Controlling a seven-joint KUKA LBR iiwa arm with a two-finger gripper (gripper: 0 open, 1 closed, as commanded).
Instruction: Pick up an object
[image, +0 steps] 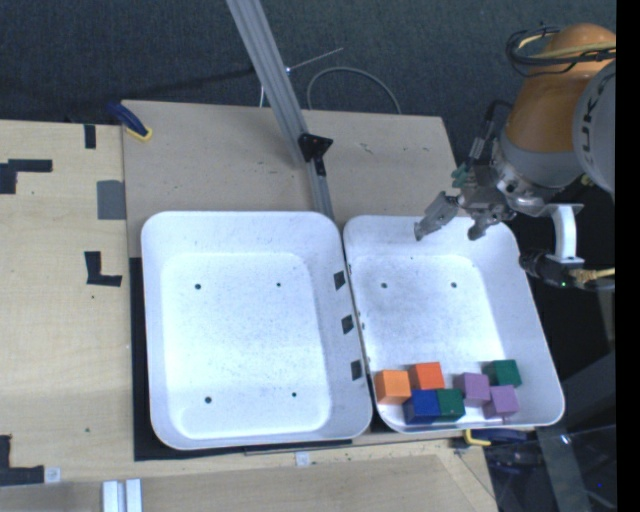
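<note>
Your gripper (452, 225) hangs over the right bin's (530, 300) far rim, fingers spread, nothing between them. The blocks (445, 390) sit clustered against the near wall, well apart.

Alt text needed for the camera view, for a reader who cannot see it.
The gripper, fingers open and holding nothing, hovers over the far rim of the right bin, whose near edge holds a cluster of coloured blocks. The left bin sits alongside.

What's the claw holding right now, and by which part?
Nothing. The claw is open over the right bin's far edge; the blocks lie along its near edge.
</note>
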